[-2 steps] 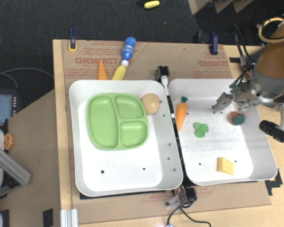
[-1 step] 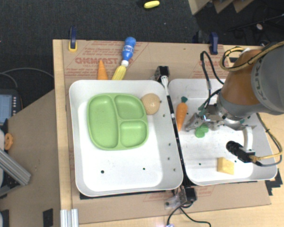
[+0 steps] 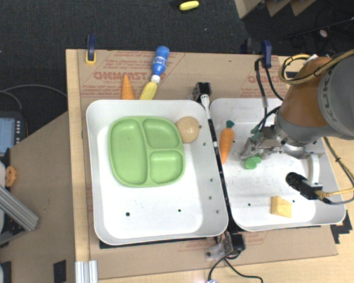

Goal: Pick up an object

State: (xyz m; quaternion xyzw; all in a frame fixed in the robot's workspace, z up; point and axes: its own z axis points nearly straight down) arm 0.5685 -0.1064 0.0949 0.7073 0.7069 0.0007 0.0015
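Observation:
My gripper reaches in from the right and hangs low over the right bin, its tip just above a small green object. An orange carrot with a green top lies along that bin's left wall, just left of the gripper. A yellow cheese wedge rests near the bin's front right. In the left bin sit a green divided plate and a tan ball at the plate's upper right corner.
A black clip sits at the bins' far junction. Behind the left bin lie a blue-and-white bottle, a yellow item and an orange item. Cables trail along the arm. Another black part hangs below the wrist.

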